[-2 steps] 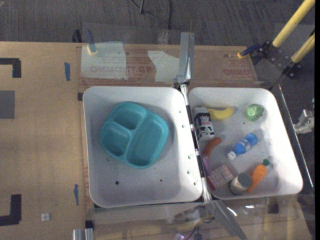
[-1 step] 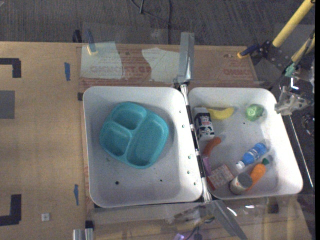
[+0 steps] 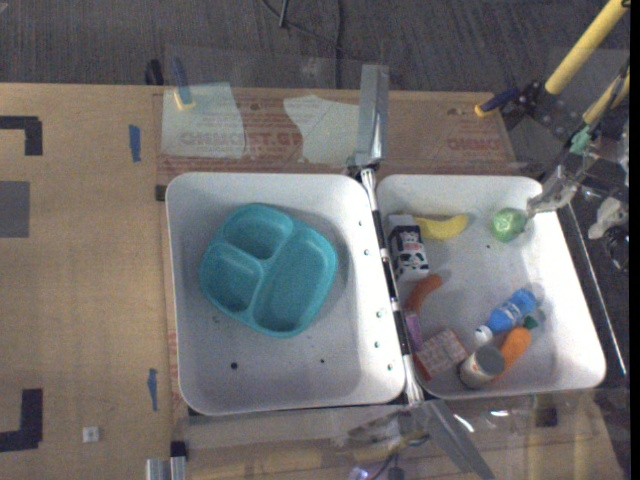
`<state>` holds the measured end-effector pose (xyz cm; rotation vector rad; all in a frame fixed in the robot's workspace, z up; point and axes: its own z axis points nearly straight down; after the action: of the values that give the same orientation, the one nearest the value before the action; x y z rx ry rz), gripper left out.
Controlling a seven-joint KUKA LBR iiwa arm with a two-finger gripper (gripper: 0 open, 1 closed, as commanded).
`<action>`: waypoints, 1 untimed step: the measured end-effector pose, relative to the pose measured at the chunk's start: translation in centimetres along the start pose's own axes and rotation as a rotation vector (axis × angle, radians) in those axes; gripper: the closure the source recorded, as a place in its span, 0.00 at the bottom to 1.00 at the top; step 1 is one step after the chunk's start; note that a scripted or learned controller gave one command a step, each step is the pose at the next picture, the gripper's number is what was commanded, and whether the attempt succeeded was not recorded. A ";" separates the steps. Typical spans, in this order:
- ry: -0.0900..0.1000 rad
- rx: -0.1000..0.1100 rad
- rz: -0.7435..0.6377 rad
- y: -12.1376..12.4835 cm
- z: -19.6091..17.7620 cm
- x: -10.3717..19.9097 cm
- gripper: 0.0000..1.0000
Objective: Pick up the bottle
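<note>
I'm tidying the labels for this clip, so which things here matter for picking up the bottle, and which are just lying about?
For the job:
bottle, blue and white, in the right bin
claw, at that bin's far right corner

Lying about:
teal tray in the left bin
banana
green ball
cow-print carton
sausage
carrot
can
pink box

Two white bins are sitting side by side, the left bin (image 3: 190,368) and the right bin (image 3: 570,358). One teal plate (image 3: 268,268) is lying in the left. One blue bottle (image 3: 511,311), one banana (image 3: 444,226), one green ball (image 3: 508,224), one orange carrot (image 3: 515,345) and one small carton (image 3: 407,248) are lying in the right.
</note>
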<state>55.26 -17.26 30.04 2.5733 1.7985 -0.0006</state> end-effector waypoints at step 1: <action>0.001 0.003 0.064 -3.2 15.4 -0.6 0.00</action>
<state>52.05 -16.76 14.67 2.6321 1.7175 -0.0020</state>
